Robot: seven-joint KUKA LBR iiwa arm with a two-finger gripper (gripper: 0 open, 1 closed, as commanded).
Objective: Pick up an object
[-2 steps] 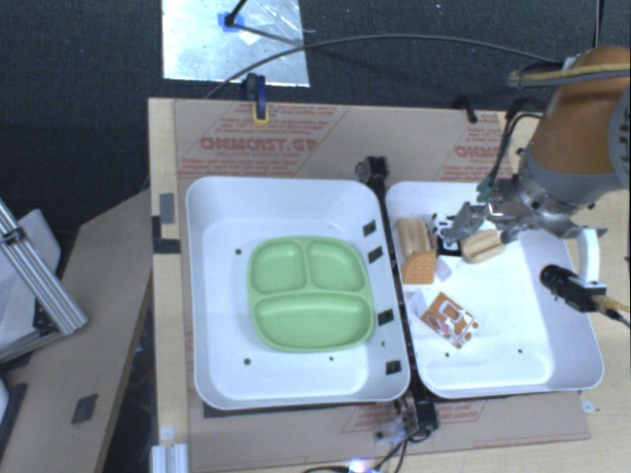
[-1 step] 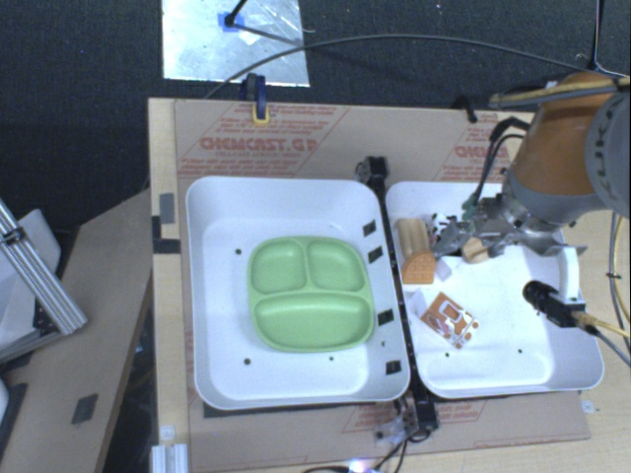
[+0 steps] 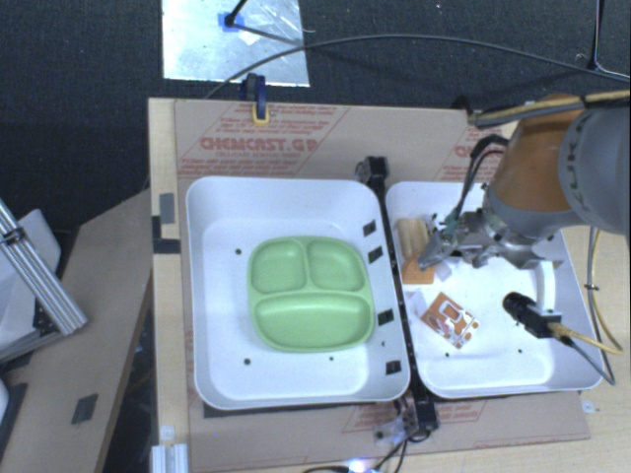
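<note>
The bench (image 3: 296, 131) carries the two white bins side by side. The left bin (image 3: 212, 264) holds a green divided plate (image 3: 311, 294) of three compartments, lying flat in the middle and well apart from my work. My arm (image 3: 552, 170) comes in from the right of the camera view over the right bin (image 3: 493, 368), where the small things lie.

My pincer (image 3: 432, 256) hangs low at the left side of that bin, near the wall shared with the other bin. I cannot tell whether it is released or clenched: its tip is too small and dark against the wrist, and I see nothing gripped in it.

The thing I judge nearest to take is the tan block (image 3: 411, 233). It lies just beside my pincer, toward the left and a little toward the far rim, close along the shared wall. Its long axis runs roughly from far to near in the view. It looks pale brown and plain, perhaps wood. An orange piece (image 3: 418, 276) sits at its near end, touching or nearly so.

Smaller still, an orange-and-white printed packet (image 3: 451, 320) lies flat, turned like a diamond, nearer the front rim.
</note>
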